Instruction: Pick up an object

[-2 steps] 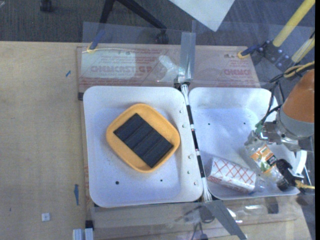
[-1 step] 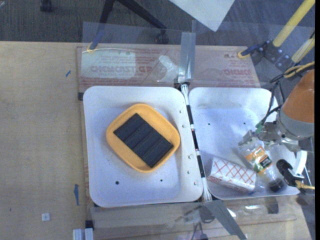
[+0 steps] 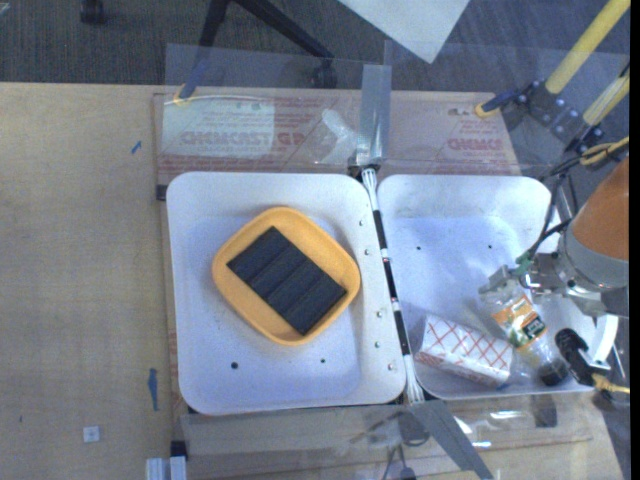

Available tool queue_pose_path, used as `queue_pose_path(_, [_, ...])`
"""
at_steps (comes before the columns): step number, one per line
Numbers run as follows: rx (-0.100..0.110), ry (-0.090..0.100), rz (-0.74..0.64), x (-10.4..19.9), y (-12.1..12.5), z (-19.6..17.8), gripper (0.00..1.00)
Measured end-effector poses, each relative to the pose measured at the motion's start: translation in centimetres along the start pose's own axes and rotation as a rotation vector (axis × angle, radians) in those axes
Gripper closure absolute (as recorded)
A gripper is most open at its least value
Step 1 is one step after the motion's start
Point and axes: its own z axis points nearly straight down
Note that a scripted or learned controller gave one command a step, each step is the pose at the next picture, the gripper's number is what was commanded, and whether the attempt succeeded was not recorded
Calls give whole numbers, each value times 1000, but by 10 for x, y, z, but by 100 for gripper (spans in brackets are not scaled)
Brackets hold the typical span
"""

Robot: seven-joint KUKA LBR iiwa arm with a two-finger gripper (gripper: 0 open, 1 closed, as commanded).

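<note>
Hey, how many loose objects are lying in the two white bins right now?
3: a yellow tray in the left bin; a red-patterned box and crinkly packet in the right bin. The arm may hide more.

bench (image 3: 70,268) | 2 white bins: left bin (image 3: 200,368), right bin (image 3: 440,218), side by side

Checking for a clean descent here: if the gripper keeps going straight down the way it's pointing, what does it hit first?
Most likely the crinkly packet lying just under the gripper in the right bin. The patterned box sits further left, off that line. Depth is hard to judge from this slanted view.
</note>
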Motion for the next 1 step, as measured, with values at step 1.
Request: queue_pose_path(1, [-17,2,-19,-4,-5,-5,0])
